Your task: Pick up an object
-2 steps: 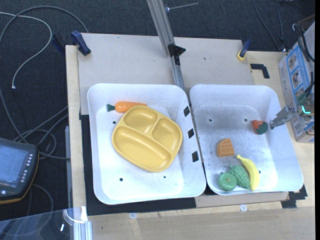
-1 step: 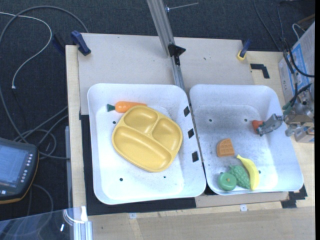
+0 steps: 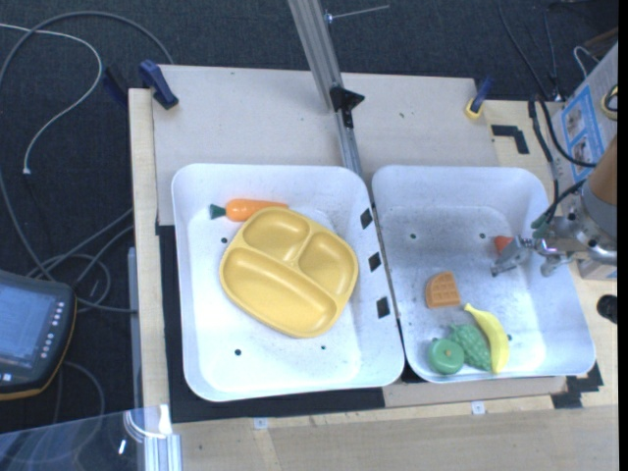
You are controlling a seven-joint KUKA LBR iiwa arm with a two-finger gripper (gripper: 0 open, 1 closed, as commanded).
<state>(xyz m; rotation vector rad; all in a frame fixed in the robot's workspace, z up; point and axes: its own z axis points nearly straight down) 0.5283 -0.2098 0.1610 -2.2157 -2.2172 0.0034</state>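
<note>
Two white bins sit side by side on the bench. The left bin (image 3: 196, 341) fills the middle-left of the frame and holds a yellow divided plate (image 3: 288, 270), lying flat at a slant with three compartments, all bare. Just above the plate's upper left edge lies a toy carrot (image 3: 250, 207), orange with a green tip pointing left, touching or nearly touching the plate's rim.

The right bin (image 3: 559, 332) fills the middle-right. Near its centre lies a small orange waffle piece (image 3: 443, 289). Below it, in the lower part of the bin, three things cluster: a green round piece (image 3: 445, 355), a green bumpy vegetable (image 3: 471, 343) just beside it on the right, and a banana (image 3: 492, 334) curving along the vegetable's right side — these three touch or nearly so. The waffle lies a little apart, above them.

The arm enters from the right edge, its wrist low over the right bin's upper right part. The gripper (image 3: 509, 254) points left, and a small orange-red thing (image 3: 502, 243) shows at its tip — whether it is held or part of the fingers I cannot tell, nor how wide the fingers stand
</note>
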